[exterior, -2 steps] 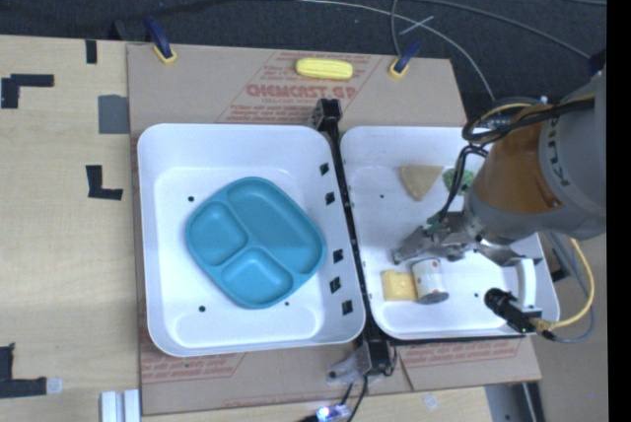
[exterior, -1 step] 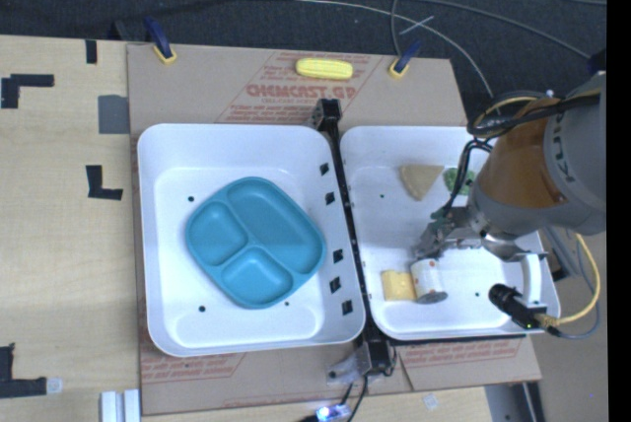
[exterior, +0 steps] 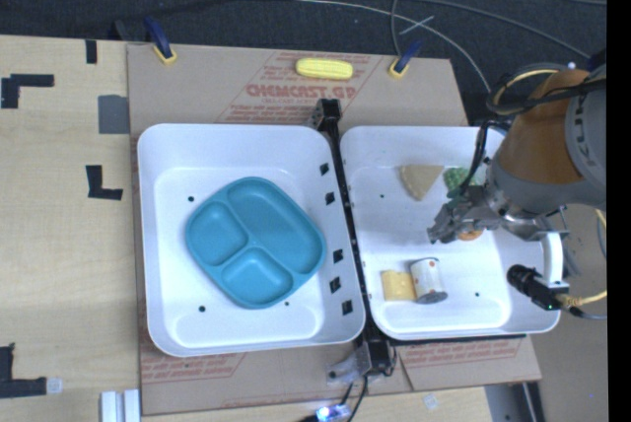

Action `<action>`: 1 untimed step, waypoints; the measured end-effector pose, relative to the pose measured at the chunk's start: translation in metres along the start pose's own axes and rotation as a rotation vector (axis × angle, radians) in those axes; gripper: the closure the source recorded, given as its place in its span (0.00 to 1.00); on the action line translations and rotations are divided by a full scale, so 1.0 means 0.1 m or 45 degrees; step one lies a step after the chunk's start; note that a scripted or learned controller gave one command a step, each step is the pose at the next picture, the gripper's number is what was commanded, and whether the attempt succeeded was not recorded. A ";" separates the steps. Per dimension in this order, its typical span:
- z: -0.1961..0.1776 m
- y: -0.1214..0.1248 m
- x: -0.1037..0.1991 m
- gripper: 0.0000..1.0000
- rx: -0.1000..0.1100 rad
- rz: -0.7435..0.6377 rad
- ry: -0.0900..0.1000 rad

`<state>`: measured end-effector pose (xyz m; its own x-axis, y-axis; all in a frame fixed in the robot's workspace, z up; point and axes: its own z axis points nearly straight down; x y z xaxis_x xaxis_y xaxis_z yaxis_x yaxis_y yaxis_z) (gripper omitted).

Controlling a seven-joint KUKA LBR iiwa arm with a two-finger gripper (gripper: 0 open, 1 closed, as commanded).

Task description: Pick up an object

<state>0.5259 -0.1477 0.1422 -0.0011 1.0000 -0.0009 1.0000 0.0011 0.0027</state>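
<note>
The arm (exterior: 552, 149) enters from the right side of the frame, grey with an orange band above the wrist, and reaches down into the right bin (exterior: 394, 149). The gripper (exterior: 449, 225) sits low over the right-centre of that bin. Whether it is spread or pressed together cannot be told from this angle, and nothing can be seen held in it.

Contents of the right bin: a tan wedge-shaped piece (exterior: 421, 178) lies in the upper middle; a green item (exterior: 455, 178) lies just to its right, partly hidden by the arm; a small orange item (exterior: 471, 234) shows just beside the gripper on its right, mostly covered. Toward the lower edge of the bin, a yellow block (exterior: 397, 286) and a small white can with a dark band (exterior: 427, 279) lie side by side, touching or nearly so.

The left bin (exterior: 163, 164) holds a blue divided plate (exterior: 254, 241) with three compartments, lying flat near its centre.

Above the bins, on the cardboard sheet (exterior: 197, 85), a yellow corn cob (exterior: 323, 68) lies near the top centre of the frame.
</note>
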 end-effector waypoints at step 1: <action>-0.61 0.08 0.02 1.00 -0.003 -0.001 -0.001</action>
<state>0.5335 -0.1453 0.2029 -0.0022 1.0000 -0.0014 1.0000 0.0022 0.0047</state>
